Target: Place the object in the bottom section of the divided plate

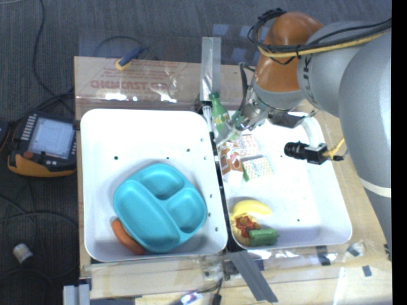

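Partly hidden: orange item (123, 234) under blue divided plate (160, 205). Tool (240, 121) hovered over right bin (318, 196); opening unclear, cannot tell.

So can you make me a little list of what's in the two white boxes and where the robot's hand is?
left bin: blue divided plate, orange thing tucked under its lower-left edge
right bin: yellow banana, green and red toys, printed cards, green bottle
gripper: over the right bin's top-left corner, near the bottle
fingers: cannot tell
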